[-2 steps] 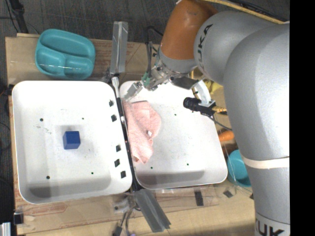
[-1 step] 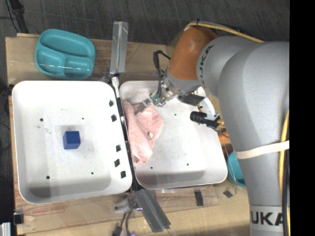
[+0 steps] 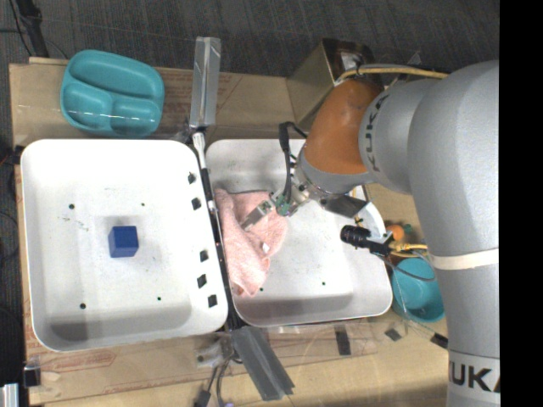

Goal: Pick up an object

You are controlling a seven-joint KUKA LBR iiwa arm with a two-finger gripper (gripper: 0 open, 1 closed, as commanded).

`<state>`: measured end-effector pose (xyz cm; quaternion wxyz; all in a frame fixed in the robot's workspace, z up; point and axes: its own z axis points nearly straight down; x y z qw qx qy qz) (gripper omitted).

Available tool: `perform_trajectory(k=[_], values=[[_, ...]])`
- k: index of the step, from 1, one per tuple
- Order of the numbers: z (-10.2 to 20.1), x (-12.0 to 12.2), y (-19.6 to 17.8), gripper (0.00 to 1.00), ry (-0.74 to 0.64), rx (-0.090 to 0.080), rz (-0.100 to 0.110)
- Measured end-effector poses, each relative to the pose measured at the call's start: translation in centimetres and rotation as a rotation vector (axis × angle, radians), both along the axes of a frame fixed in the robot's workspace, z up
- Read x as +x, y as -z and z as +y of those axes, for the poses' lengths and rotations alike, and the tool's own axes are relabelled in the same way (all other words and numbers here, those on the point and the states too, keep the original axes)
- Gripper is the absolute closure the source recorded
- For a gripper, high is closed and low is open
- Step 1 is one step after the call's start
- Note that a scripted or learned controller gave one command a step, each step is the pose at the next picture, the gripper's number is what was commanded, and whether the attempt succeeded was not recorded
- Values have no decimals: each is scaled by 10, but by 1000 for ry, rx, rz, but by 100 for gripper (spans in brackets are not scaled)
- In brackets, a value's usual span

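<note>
Two shallow white bins (image 3: 51, 227) sit side by side; the gripper (image 3: 261, 214) is down on the crumpled pink cloth (image 3: 246, 248) in the right bin, seemingly positioned to pinch a fold. Grip unclear. A small blue cube (image 3: 124, 241) waits left.

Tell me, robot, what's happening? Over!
Gripper down on pink cloth in right bin. Nothing lifted yet. Blue cube alone in left bin. Nothing in the way.

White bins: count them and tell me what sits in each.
2. The left bin holds a blue cube. The right bin holds a pink cloth, with the pincer down on it. The arm covers part of the right bin, so something may be hidden.
</note>
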<state>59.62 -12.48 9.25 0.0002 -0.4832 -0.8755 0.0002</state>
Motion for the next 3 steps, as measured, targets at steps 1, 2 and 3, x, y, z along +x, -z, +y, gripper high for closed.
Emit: perform_trajectory(k=[1,2,3], values=[[-1,1,-11,100,-2,-1,-2],[64,41,-101,100,103,0,-3],[64,41,-101,0,103,0,-2]])
